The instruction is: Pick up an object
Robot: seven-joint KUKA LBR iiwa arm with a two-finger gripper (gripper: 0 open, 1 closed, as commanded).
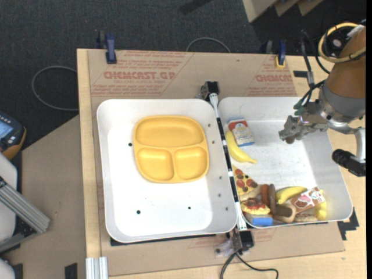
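My gripper (289,133) hangs over the upper right part of the right bin (325,112), with nothing visible between its fingers. To its left in that bin lie a small blue and white carton (242,132) and a yellow banana (238,151). A pile of toy food (279,201) sits in the bin's near corner: a pizza slice, a second banana, a brown piece, a blue piece and a small packet. The gripper is well above and to the right of the pile.
The left bin (116,202) holds a yellow three-compartment plate (171,147). Blue clamps (109,47) hold the cardboard bench top at the back. A black part of the arm (349,161) juts over the right bin's right rim.
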